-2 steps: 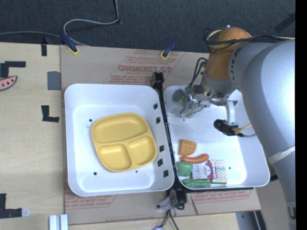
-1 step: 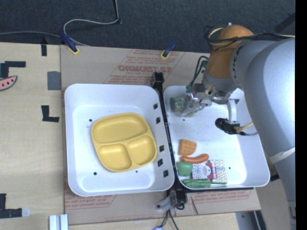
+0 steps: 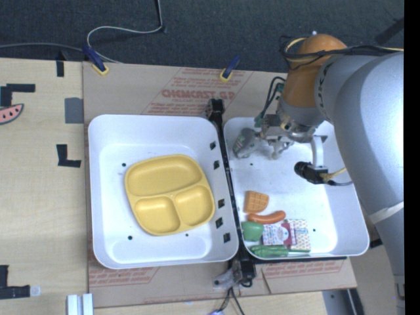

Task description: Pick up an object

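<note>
Robot lab: cardboard-lined bench (image 3: 190,97), 2 bins (image 3: 105,176).

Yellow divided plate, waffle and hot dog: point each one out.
Yellow divided plate (image 3: 169,193), camera view, ridge between compartments.
Waffle (image 3: 256,201), camera view, its middle.
Hot dog (image 3: 265,217), camera view, mid-length.

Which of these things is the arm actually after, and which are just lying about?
For the job: gripper; waffle toy; hot dog toy; green toy; printed packet.

Lying about: yellow divided plate; blue clips; cable.
</note>
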`<state>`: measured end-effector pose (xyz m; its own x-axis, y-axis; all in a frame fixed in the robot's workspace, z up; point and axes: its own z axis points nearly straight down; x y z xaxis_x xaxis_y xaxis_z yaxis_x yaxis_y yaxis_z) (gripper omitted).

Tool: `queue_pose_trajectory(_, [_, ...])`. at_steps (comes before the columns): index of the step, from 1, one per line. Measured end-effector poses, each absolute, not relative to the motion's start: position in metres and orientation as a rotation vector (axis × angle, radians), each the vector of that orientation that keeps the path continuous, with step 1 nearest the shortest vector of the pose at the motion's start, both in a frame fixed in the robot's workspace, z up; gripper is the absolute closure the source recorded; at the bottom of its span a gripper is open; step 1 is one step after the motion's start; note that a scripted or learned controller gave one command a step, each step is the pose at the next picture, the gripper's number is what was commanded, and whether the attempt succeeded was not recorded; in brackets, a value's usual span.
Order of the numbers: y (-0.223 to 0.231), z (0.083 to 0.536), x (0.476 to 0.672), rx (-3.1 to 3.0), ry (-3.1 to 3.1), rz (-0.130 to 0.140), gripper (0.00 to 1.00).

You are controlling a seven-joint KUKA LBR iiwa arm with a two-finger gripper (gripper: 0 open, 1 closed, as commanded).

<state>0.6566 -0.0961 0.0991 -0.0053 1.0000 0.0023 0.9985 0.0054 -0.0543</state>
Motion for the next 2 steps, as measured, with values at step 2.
queue_pose_trajectory(2, [-0.0953, 0.1176, 0.6557, -2.181, -2.195, 0.063, 1.00])
